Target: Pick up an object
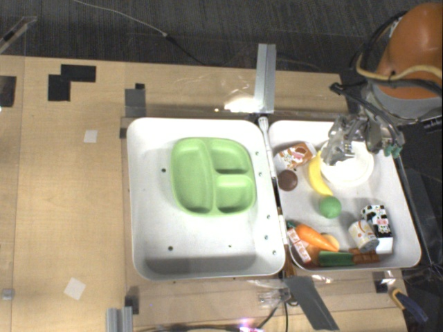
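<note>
Here the arm (408, 47) reaches in from the right, its orange band high over the right bin's (408, 206) far right corner, with the wrist slanting down and leftward so that the gripper (337, 147) hangs over the far part of that bin. Whether the jaws are open or closed cannot be told; nothing is seen between them. Just below and left of the gripper lies a banana (316, 175), its long axis running from the far edge toward the near edge, curved around the left side of a white bowl (353, 171). The banana's far end sits nearest the gripper, close beneath it in the view, but contact cannot be judged. A small packet (293, 155) lies by the bin's left wall, with a brown ball (286, 180) just nearer. A green ball (330, 207) rests mid-bin. Along the near edge lie a carrot (317, 238), pointing left to right, and a dark green stick (336, 258); a cow-print carton (377, 221) and a can (361, 234) sit toward the near right corner. The left bin (149, 247) carries a green tray (211, 175).
</note>
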Controlling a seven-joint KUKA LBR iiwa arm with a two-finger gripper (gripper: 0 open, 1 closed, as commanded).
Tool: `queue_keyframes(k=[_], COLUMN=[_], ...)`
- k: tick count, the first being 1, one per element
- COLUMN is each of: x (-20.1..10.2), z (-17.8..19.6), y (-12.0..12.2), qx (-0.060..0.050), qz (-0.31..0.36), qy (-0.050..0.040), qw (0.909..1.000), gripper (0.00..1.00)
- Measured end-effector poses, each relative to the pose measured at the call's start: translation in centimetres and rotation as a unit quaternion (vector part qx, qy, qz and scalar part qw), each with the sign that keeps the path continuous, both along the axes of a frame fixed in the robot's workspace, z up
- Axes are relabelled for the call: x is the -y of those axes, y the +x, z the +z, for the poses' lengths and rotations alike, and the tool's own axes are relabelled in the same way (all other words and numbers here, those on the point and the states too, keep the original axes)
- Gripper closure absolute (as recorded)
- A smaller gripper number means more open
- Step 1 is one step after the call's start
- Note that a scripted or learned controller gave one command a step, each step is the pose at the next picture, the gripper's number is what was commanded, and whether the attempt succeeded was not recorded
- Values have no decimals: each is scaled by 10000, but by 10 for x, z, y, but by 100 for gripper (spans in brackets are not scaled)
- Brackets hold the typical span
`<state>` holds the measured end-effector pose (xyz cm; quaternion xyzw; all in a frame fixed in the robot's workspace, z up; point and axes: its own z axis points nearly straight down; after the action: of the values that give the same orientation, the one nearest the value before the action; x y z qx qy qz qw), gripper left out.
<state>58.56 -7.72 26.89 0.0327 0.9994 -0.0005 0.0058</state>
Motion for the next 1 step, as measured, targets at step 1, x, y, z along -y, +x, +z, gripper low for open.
queue_keyframes(k=[1], x=[-101], z=[-27], y=[-58], qx=[-35], qz=[-812], qy=[28], qw=[9967], gripper=[100])
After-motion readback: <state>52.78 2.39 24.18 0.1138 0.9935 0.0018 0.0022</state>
